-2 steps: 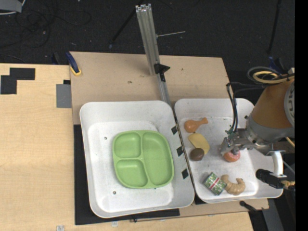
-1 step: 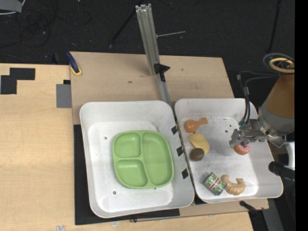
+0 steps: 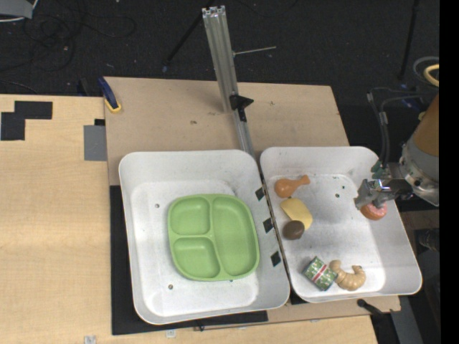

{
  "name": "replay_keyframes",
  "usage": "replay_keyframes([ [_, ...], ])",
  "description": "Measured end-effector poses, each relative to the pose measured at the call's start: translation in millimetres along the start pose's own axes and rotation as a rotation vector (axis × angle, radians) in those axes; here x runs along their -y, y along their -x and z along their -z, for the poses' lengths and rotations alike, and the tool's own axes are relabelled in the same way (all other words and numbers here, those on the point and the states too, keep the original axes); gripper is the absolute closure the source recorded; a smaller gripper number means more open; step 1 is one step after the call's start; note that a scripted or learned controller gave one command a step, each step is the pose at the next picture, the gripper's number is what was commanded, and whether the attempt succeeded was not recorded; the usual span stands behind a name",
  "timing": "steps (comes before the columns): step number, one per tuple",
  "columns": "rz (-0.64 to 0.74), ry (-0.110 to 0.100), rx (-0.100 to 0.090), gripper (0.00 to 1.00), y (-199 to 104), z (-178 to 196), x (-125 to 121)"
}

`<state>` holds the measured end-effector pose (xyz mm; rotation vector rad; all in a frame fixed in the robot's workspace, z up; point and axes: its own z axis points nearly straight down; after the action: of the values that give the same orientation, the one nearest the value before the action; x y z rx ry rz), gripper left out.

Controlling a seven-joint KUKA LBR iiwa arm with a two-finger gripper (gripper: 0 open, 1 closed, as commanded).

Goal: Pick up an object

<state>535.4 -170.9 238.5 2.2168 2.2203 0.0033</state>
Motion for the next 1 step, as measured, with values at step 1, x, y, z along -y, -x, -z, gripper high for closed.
replay_keyframes([
  [1, -0.001, -0.006, -0.002, 1.00, 0.4, 0.0, 0.0],
])
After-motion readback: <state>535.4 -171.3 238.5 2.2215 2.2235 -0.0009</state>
